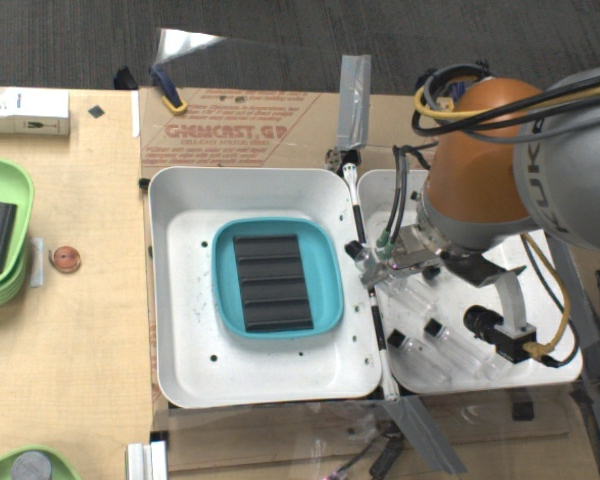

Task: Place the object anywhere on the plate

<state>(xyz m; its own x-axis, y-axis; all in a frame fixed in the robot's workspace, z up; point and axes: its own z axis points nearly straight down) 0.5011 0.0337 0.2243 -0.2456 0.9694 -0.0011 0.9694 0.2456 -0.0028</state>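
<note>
While the arm [490,158] hangs over the right bin [540,363], I can't tell my claw's [405,258] state, and I can't pick out the object there. The teal plate [277,276] sits in the left bin [180,268]. I'd confirm a firm grip first, then carry left and set down mid-plate

floor [280,8]: dark grey carpet with a fine ribbed weave, along the top of the view
bench top [70,368]: pale wood, smooth, evenly lit
cardboard sheet [235,128]: brown, red print, flat on the bench behind the bins
white box [25,113]: small, at the far left edge
green tray [5,233]: light green, cut by the left edge
light: soft, even, faint shadows
</note>
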